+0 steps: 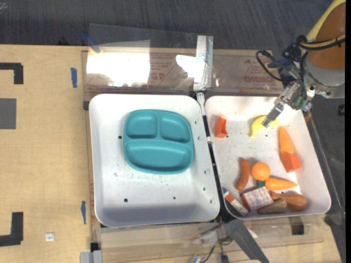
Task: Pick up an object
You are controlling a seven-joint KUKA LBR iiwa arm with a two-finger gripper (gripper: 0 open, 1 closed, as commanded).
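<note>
The left bin holds a smooth teal divided plate. In the right bin, a small yellow rounded piece lies at the upper middle, touching or just left of the gripper. Whether the fingers are apart or together cannot be told. The tool slants down-left toward the piece. Tapered orange carrots lie near the right wall.

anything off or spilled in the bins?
Nothing spilled or damaged. The teal tray sits flat in the left bin. The toy food is piled in the right bin's lower corner. The pincer is at the yellow piece.
</note>
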